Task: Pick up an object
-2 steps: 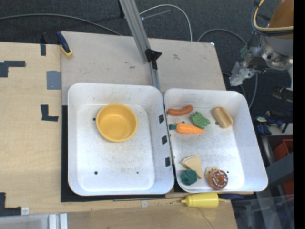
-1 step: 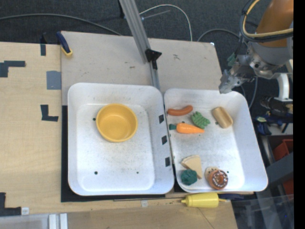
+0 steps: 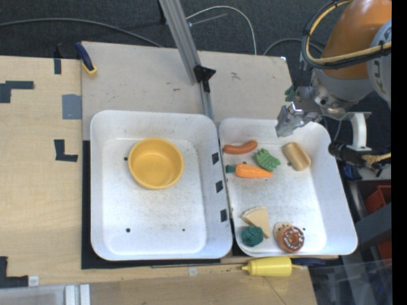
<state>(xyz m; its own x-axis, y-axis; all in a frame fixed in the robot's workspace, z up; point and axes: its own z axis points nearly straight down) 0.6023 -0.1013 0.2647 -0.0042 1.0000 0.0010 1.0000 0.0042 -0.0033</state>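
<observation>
The gripper (image 3: 287, 122) hangs at the far edge of the right shallow white plastic bin (image 3: 331, 189), under the grey arm's orange band (image 3: 359, 18). Nothing lies between its metal tips, and from this slant I cannot tell if it is open or closed.

Far to the gripper's left, at the back corner of the pale wooden desk (image 3: 38, 170), lies a small blue-and-yellow clamp (image 3: 86, 58). Nearer, in the left shallow white plastic bin (image 3: 111, 227), a round yellow plastic bowl (image 3: 156, 163) stands upright, well apart from the gripper. A slanted grey metal pole (image 3: 181, 30) comes down to the desk behind the seam where the two bins meet, to the gripper's left and further back.

The toy foods lie in the right bin. An orange-red toy sausage (image 3: 240, 147) lies left of the gripper and a little toward the camera. Just beside it lie a green leafy toy vegetable (image 3: 268, 160) and an orange toy carrot (image 3: 252, 171). A tan toy bread roll (image 3: 296, 155) is the closest piece, just in front of the gripper and not touching it. Well in front, near the bin's front wall, lie a pale cheese-like wedge (image 3: 256, 218), a dark teal lumpy toy (image 3: 252, 236) touching it, and a round brown-and-white frosted toy (image 3: 291, 237). A yellow plastic squeeze bottle (image 3: 270, 267) lies on its side just outside the bin's front edge.
</observation>
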